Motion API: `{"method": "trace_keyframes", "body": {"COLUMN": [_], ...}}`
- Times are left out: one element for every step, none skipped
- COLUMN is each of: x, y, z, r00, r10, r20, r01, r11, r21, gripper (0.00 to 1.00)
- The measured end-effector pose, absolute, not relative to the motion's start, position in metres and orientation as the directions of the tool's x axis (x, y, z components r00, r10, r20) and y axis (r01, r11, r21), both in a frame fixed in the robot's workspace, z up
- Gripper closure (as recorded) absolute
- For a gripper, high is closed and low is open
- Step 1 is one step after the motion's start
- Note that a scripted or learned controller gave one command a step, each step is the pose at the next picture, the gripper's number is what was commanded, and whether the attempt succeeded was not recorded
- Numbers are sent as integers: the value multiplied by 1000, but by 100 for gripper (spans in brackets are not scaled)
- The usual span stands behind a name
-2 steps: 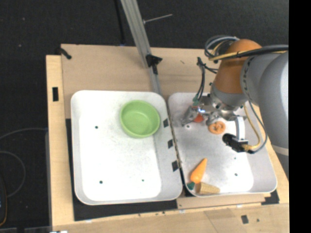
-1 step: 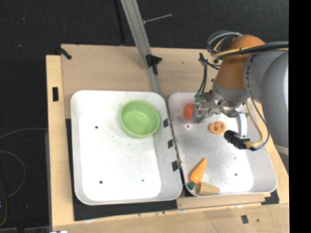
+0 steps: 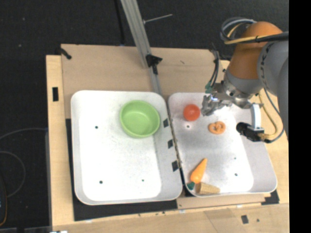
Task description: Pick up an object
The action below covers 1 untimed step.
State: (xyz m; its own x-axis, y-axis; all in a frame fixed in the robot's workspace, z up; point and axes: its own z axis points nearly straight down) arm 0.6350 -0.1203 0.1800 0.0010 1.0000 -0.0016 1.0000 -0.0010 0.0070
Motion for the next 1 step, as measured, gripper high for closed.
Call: {"method": "trace_keyframes", "body": {"x": [637], "y": [-122], "z": [235], "r00": [-2], "r10": [1000], "r20": [-1], "r01": [1000], "r11": [2], "r21": [7], "gripper": [100]}}
